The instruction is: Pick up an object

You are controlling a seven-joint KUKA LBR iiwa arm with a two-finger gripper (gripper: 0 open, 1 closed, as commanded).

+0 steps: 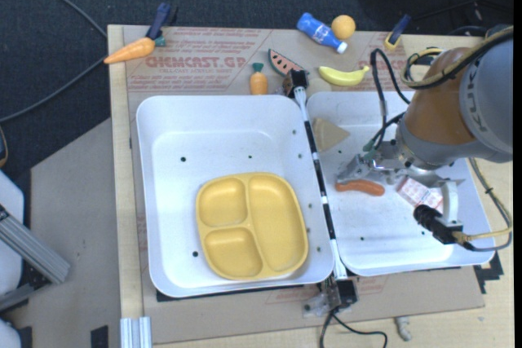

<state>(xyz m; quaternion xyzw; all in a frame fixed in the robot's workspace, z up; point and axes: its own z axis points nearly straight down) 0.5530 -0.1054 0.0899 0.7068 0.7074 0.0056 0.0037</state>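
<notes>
The table (204,61), a board-topped bench, carries two shallow white bins side by side, so items can be moved between them. The left bin (163,134) holds a yellow divided tray (249,224) lying flat near its front. The right bin (391,244) receives the grey arm (457,106), which reaches in low from the right. Its gripper (363,167) sits just above and beside an orange sausage-shaped object (360,187), probably the pick target; whether it is released or clenched cannot be told. A red-and-white packet (418,192) lies just right. Behind the bins rest a banana (342,76), a blue bottle (320,32) and a toy carrot (129,52), apparently spare stock.
</notes>
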